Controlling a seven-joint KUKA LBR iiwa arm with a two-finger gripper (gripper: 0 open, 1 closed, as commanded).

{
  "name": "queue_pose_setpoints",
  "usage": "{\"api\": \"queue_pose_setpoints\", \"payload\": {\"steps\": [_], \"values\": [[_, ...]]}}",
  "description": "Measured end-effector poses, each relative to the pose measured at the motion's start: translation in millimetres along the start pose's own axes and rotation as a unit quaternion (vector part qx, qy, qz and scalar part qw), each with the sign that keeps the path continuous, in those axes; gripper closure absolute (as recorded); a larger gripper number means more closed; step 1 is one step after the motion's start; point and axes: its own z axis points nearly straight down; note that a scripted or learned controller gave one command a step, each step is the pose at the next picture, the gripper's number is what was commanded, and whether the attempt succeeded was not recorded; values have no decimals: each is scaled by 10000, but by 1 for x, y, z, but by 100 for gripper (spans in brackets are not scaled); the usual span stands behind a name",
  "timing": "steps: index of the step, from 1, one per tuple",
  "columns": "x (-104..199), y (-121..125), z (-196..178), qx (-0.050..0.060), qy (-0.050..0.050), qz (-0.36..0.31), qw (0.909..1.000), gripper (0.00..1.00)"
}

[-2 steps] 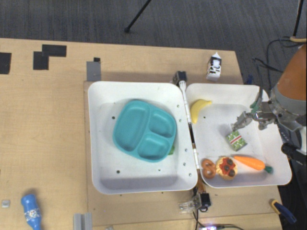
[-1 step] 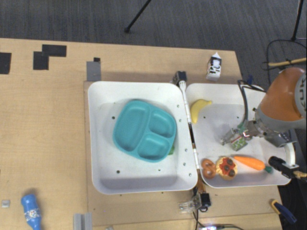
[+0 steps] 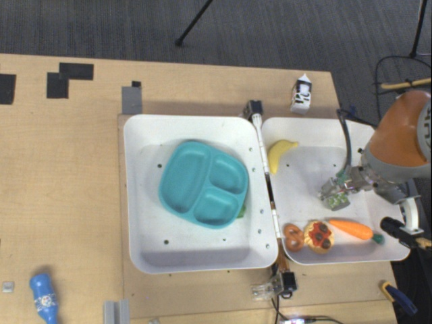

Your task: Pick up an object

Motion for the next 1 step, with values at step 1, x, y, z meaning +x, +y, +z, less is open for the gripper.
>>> {"api": "queue_pose_setpoints", "payload": {"steps": [1], "values": [[43, -10, -99, 45, 16, 804, 9968, 100]]}}
